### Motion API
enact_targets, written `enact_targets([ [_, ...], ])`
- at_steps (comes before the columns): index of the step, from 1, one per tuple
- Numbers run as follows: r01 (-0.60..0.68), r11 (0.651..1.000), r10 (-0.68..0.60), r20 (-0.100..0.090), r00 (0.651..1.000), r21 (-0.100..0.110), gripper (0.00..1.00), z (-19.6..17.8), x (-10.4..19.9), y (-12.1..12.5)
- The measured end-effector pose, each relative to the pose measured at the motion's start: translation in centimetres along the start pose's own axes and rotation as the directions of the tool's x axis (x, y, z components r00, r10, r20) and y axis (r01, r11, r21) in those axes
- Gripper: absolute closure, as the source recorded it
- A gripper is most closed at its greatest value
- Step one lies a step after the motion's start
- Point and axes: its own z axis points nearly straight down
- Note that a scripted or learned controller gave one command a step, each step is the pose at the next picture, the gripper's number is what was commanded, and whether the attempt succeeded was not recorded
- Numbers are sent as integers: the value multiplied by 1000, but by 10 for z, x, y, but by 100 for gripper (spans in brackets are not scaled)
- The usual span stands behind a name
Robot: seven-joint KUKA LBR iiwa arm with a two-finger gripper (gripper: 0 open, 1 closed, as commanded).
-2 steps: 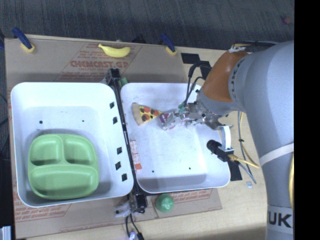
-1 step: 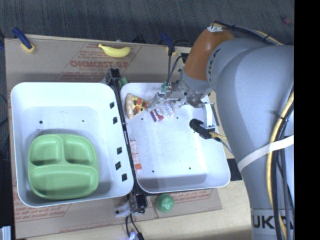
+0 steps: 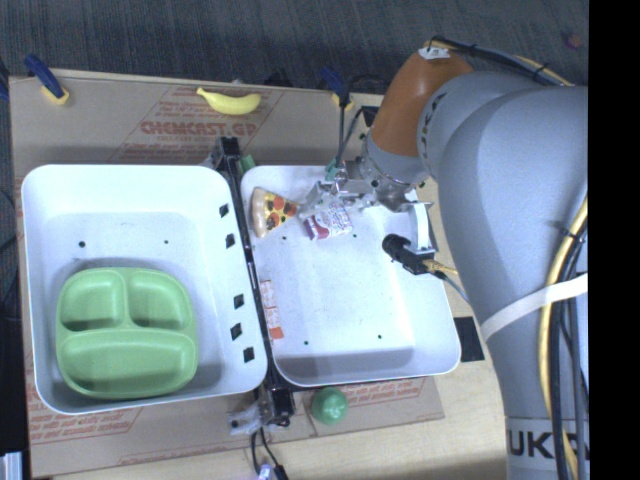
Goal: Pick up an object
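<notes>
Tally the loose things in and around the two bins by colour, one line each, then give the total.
Green: 2, the divided tray in the left bin and the ball on the cardboard in front of the right bin.
Yellow: 1, the banana behind the bins.
Orange and yellow: 1, the pizza slice in the right bin.
Red and white: 1, the crumpled packet beside it.
Total: 5

Glossy white plastic bins (image 3: 330,353) on matt brown cardboard (image 3: 170,128).

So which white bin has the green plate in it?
The left bin. The green divided plate lies in its near corner; the right bin holds a pizza slice instead.
</notes>
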Motion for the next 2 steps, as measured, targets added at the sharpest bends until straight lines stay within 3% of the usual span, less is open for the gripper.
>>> enact_targets([
  [1,-2,1000,2,-3,1000,-3,100,-90,157,1],
  [2,-4,1000,4,-1,1000,-2,100,-89,230,1],
])
